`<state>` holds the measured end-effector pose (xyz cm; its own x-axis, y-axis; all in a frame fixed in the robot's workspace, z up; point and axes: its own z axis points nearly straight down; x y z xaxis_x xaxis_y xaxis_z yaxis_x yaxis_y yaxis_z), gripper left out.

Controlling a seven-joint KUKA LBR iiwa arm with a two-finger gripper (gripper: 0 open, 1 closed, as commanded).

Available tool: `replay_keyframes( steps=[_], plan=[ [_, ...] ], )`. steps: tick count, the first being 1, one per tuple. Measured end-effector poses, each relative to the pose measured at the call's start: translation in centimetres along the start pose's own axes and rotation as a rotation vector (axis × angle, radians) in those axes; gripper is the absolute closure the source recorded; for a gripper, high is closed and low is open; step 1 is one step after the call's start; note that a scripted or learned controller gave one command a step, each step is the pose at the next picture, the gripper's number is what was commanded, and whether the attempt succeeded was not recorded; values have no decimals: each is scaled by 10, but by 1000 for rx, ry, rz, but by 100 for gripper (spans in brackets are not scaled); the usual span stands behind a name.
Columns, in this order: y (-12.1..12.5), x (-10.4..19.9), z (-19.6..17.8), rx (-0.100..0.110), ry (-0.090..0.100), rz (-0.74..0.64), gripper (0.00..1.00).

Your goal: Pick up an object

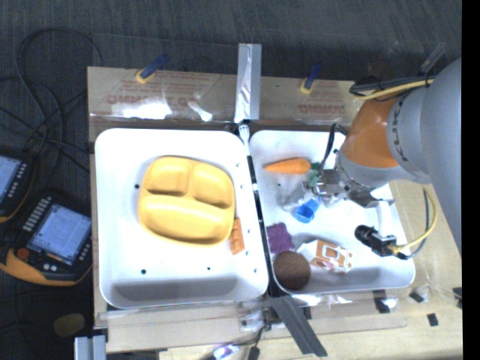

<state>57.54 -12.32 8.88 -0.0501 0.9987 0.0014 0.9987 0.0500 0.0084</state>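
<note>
The gripper (pixel 319 188) sits low in the right bin (pixel 401 272), mid-bin toward its back edge, over the blue object (pixel 304 213) beside the carrot (pixel 287 166). Whether it is closed cannot be told. Crowded neighbours could deflect the grasp, leaving it empty

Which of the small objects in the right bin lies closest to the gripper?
The small blue object, just below the gripper. The orange carrot, purple piece and brown ball lie farther off.
</note>
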Motion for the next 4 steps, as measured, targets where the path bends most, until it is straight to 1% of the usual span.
replay_keyframes(
  steps=[1,2,3,4],
  plan=[
    [-38,-41,-1,-3,-6,-83,0],
    [17,-29,0,-1,-6,17,0],
    [60,-20,-11,10,-1,-76,0],
    [60,-21,-20,12,-6,-77,100]
  ],
)
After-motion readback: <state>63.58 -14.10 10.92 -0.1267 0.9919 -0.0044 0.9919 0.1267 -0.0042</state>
